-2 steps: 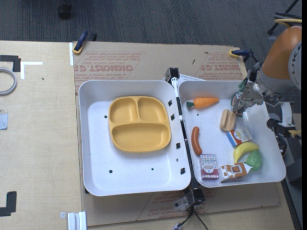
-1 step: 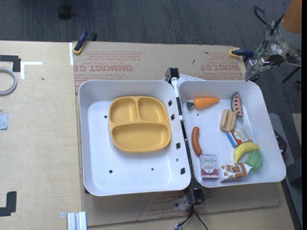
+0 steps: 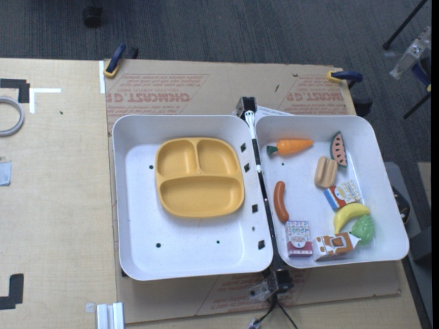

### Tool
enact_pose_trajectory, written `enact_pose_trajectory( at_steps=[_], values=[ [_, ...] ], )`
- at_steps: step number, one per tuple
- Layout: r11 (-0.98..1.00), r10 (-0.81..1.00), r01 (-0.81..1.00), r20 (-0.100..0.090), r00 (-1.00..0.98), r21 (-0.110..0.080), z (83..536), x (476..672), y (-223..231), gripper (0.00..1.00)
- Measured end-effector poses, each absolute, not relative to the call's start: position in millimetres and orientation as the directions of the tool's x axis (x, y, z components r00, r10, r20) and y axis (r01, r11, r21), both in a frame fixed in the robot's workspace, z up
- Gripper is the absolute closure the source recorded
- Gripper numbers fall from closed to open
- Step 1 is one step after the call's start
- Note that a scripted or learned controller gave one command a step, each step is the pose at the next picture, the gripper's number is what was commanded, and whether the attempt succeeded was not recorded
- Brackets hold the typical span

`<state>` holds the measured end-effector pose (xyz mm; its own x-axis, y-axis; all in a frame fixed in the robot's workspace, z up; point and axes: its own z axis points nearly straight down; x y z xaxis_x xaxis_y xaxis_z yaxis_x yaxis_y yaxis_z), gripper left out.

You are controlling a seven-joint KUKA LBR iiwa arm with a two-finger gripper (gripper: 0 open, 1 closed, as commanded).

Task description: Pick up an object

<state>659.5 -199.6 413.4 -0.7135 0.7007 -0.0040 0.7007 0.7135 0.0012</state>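
The right white bin (image 3: pixel 381 170) holds several toy foods. An orange carrot (image 3: pixel 291 146) lies near its far left corner, with a watermelon slice (image 3: pixel 338 149) to its right. Below them are a tan bread roll (image 3: pixel 326 172) and a red sausage (image 3: pixel 280 201) along the left wall. A white, red and blue packet (image 3: pixel 345 193), a yellow banana (image 3: pixel 350 215) and a green vegetable (image 3: pixel 364 229) lie on the right side. A pink carton (image 3: pixel 298 239) and an orange-brown box (image 3: pixel 336 246) lie at the near edge.
The left white bin (image 3: pixel 134 204) holds a yellow divided plate (image 3: pixel 199 177). Both bins rest on a cardboard sheet (image 3: pixel 164 91) fixed by blue-and-yellow clamps (image 3: pixel 114 60) (image 3: pixel 345 77). A tape roll (image 3: pixel 8 115) lies on the wooden bench at far left.
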Motion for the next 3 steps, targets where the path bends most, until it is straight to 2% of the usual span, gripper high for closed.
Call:
enact_pose_trajectory(
  at_steps=[3],
  values=[
    [0.714, 0.7, 0.7, -0.016, -0.714, 0.006, 443, 662.2, -200, 1.0]
  ],
)
